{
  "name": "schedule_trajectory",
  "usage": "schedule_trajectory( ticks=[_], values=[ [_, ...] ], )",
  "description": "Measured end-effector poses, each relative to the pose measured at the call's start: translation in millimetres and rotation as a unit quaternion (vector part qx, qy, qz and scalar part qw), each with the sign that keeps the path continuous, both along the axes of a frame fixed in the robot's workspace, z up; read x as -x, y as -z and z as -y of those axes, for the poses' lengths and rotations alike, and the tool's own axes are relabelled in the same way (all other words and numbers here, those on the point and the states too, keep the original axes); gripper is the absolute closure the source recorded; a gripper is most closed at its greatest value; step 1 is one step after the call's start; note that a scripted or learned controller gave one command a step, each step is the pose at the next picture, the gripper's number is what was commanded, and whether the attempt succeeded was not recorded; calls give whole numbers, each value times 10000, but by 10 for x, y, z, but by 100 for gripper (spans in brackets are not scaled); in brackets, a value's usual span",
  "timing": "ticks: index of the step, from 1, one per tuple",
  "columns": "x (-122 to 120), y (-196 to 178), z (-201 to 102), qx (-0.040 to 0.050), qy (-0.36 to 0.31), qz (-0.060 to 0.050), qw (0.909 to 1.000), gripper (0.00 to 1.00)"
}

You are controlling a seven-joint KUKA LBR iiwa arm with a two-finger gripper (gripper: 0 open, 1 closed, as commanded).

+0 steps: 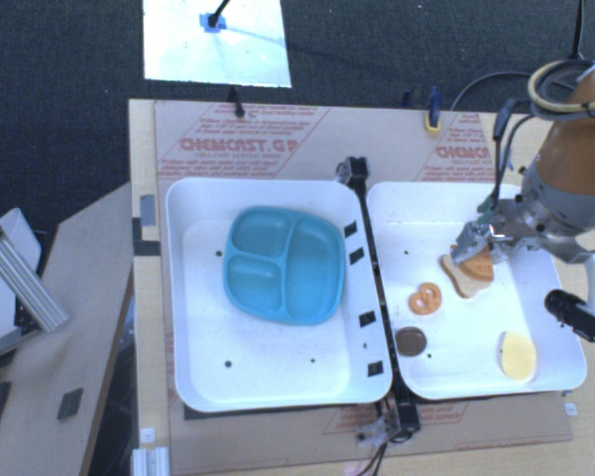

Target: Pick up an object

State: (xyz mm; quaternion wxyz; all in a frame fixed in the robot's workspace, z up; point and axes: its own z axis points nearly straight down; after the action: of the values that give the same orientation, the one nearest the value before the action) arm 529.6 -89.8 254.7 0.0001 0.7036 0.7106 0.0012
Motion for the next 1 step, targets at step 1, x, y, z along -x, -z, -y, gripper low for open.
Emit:
schedule_trajectory(
  ticks=[1],
  values=[
    [-129,6,-494,-1,-3,4,10000,100]
  ],
)
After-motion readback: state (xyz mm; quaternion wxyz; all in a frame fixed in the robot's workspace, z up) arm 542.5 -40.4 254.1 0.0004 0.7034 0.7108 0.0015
